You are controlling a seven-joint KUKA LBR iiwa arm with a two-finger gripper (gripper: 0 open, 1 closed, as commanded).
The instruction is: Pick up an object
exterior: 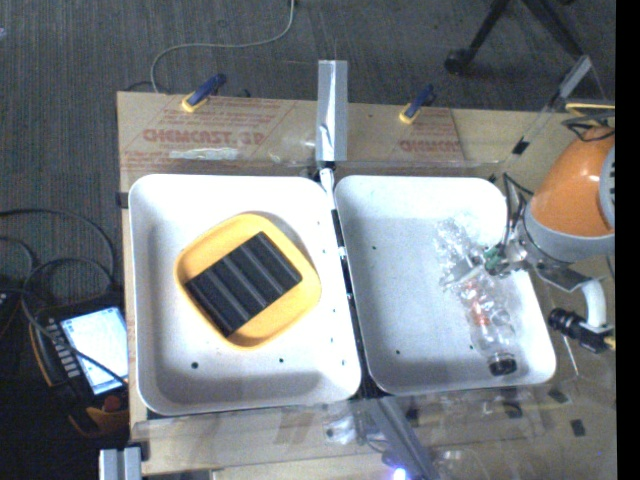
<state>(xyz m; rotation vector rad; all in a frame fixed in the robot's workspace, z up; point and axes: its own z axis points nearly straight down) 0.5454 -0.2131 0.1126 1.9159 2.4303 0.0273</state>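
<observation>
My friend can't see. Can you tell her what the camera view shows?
Two white bins sit side by side on a bench. The left bin holds a yellow object with a black ribbed top; the right bin holds a clear plastic bottle, with the robot arm above its right edge.

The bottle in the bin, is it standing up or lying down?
Lying down. The clear plastic bottle rests on its side on the floor of the right bin, its dark cap end pointing toward the near edge.

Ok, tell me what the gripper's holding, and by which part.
Cannot be told: the gripper sits over the clear plastic bottle in the right bin.
</observation>
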